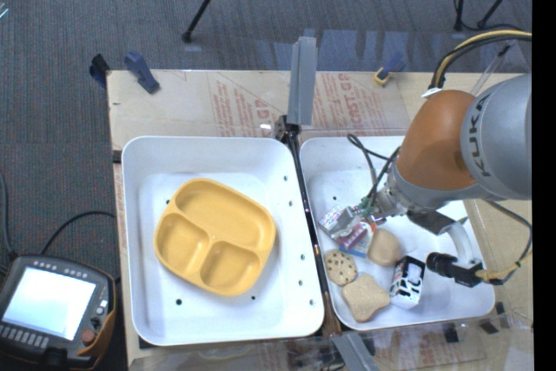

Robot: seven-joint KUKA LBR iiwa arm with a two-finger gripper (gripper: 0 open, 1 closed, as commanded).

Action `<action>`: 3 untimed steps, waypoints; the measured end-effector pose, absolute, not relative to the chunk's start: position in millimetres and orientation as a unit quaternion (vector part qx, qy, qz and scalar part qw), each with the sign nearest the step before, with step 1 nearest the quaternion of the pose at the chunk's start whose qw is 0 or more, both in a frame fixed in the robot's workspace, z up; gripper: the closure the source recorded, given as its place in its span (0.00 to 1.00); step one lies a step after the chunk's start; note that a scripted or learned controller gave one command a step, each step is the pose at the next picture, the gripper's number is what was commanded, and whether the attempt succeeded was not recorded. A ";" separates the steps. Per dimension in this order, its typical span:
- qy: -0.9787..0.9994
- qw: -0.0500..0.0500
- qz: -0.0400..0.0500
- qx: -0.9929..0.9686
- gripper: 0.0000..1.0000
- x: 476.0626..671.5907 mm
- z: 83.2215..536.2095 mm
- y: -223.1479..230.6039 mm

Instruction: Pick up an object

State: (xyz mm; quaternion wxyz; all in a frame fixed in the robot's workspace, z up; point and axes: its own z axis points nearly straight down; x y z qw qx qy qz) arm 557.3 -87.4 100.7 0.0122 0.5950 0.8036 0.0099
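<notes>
My gripper [360,217] hangs low over the wrapped packet [341,224], finger state unclear, cookie [341,267] and toast [366,297] just below, probably lining up a grab.

The claw [354,220] hangs low over snacks in the right bin [452,301].

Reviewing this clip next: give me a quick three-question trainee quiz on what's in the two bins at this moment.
1. True or false: the yellow divided tray lies in the right bin.
2. Which item lies nearest the cookie? A) bread slice B) black-and-white carton C) yellow divided tray
3. Fill in: the gripper is above the ___ bin.

Key: 1 false, it lies in the left bin; 2 A; 3 right.
</notes>
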 end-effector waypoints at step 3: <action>0.705 -0.002 -0.001 0.709 0.00 545.6 86.0 -86.4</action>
